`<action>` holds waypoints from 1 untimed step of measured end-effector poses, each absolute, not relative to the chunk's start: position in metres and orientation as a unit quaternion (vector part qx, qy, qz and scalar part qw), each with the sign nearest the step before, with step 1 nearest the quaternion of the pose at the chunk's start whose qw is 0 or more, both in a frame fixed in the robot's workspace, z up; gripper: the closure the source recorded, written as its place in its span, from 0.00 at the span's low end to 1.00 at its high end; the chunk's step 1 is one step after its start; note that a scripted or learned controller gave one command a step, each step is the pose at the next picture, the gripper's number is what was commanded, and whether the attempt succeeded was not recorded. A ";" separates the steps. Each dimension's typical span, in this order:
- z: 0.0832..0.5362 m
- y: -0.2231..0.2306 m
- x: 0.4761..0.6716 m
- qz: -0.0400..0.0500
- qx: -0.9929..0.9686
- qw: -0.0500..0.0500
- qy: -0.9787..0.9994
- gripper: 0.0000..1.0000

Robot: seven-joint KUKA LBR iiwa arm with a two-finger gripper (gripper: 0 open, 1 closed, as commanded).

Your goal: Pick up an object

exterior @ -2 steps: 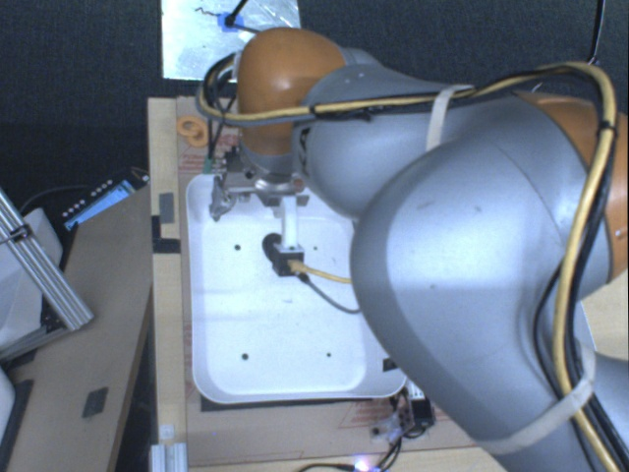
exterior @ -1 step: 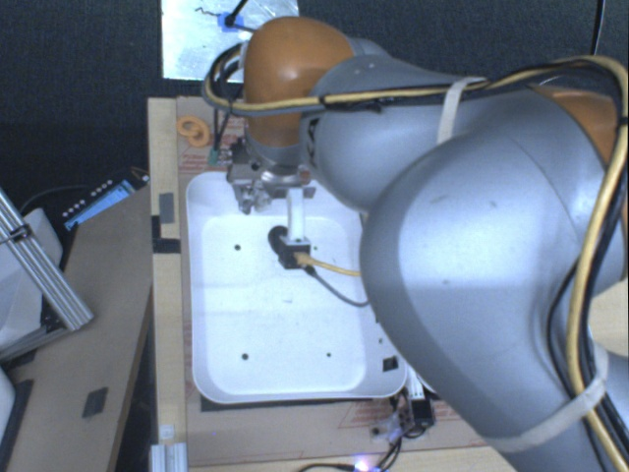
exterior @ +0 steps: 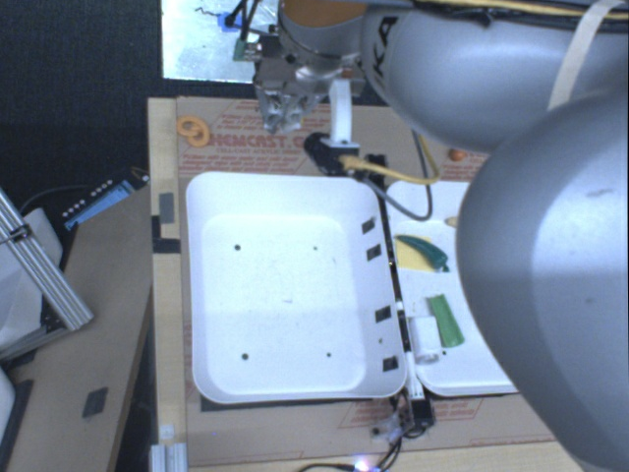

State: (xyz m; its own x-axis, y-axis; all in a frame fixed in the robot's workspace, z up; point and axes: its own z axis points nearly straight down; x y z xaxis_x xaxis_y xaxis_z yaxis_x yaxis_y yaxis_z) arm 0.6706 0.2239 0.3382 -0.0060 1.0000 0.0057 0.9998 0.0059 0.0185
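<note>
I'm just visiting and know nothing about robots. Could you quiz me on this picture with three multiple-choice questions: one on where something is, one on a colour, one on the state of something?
1. Where is the tool?
A. Above the far edge of the bench, beyond the left bin
B. Deep inside the left bin
C. At the near edge of the bench

2. What colour is the flat oblong block in the right bin?
A. Red
B. Green
C. Blue

3. How does the yellow and green object lie?
A. Lifted clear by the tool
B. Resting on the right bin's floor
C. Hanging over the bin's rim

Answers:
1 A, the tool hangs past the far rim of the left bin.
2 B, the block is plainly green.
3 B, it lies on the white floor, apart from the tool.
</note>
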 end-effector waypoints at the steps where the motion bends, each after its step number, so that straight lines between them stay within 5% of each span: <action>1: 0.527 0.234 0.617 0.010 0.704 0.004 0.710 1.00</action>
